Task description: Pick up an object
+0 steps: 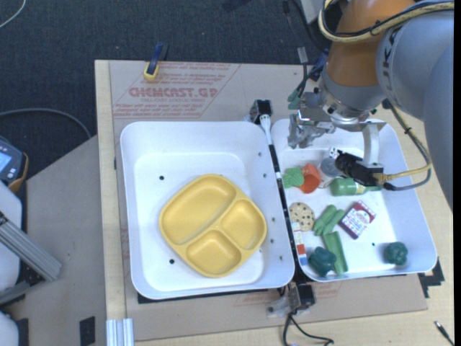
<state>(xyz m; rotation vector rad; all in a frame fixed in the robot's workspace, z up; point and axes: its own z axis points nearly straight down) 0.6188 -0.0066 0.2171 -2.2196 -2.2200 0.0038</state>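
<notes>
Camera view, gripper fingers slightly apart, holding nothing, above green bottle lying left-right.

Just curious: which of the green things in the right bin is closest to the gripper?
The leafy green piece beside the orange one, just below the gripper; the other greens lie lower.

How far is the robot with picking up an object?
Done: nothing looks lifted; the cookie, maroon packet and green pieces lie in the right bin. In hand: the pincer hangs over that bin's far end. Left: to descend, grasp one object and raise it.
</notes>
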